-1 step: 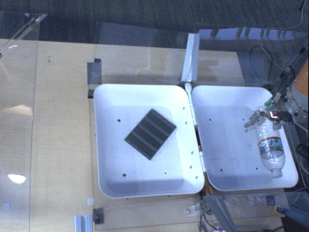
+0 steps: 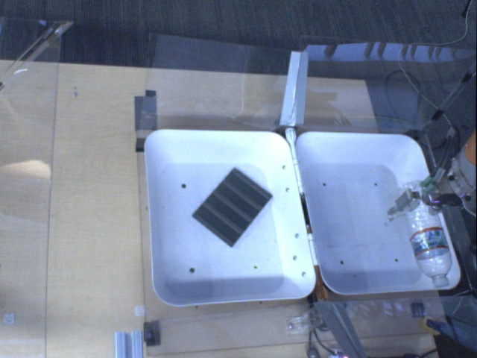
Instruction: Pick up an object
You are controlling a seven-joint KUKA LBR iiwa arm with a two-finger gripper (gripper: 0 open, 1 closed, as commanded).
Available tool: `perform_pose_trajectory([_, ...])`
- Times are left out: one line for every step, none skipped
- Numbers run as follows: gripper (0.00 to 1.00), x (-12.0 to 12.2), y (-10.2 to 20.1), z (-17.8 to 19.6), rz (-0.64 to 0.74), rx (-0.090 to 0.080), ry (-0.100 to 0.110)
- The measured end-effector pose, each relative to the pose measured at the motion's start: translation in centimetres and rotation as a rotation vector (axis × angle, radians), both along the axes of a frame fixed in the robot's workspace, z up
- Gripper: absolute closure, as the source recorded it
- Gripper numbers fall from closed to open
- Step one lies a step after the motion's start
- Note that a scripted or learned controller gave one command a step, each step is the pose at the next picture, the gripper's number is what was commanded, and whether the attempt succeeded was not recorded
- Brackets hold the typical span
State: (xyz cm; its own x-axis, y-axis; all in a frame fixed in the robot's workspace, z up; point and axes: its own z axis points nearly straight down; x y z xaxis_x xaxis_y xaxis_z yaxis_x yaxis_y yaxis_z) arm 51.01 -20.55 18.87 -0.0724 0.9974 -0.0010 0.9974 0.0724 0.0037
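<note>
The gripper (image 2: 408,202) is seen lowered over the right bin (image 2: 350,200); its grip cannot be told; a plastic bottle (image 2: 431,246) lies just beneath it.

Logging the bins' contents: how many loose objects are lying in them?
2: a dark ribbed panel mid left bin; a clear plastic bottle at the right bin's right edge.

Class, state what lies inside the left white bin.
Inside the left white bin lies one dark grey ribbed rectangular block, set diagonally on the floor. The floor beneath it is covered, so unseen.
</note>
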Motion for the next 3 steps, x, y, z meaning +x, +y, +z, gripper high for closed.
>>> perform_pose_trajectory([0.00,0.6,0.0,-9.9,-0.087,-0.002,-0.012])
perform_pose_trajectory([1.00,0.8,0.1,-8.8,-0.084,-0.001,-0.016])
perform_pose_trajectory([1.00,5.6,6.9,0.4,-0.135,0.001,-0.003])
